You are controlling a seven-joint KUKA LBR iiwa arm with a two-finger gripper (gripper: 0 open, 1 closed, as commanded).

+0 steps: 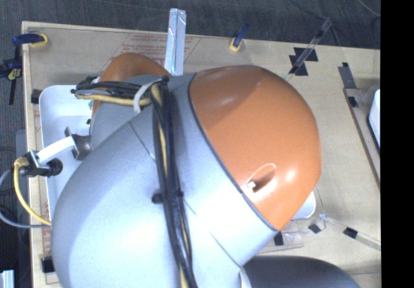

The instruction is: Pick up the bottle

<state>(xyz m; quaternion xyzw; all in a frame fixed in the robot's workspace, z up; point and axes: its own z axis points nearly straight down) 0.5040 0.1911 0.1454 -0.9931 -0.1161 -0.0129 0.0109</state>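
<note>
My grey arm (129,202) with its big orange joint cover (259,138) is close under the camera and hides most of both bins. The orange wrist band (126,68) sits over the left bin (46,102). Below it, a small metal and white part of the gripper (77,143) pokes out past the arm's left edge, low over the left bin. What lies in the bins under the arm is hidden.
A corner of the right bin (309,210) shows under the orange cover. An upright metal post (176,41) stands at the bench's far edge. Yellow cables (19,196) loop at the left edge. Clamps and black tape marks (303,59) dot the bench.
</note>
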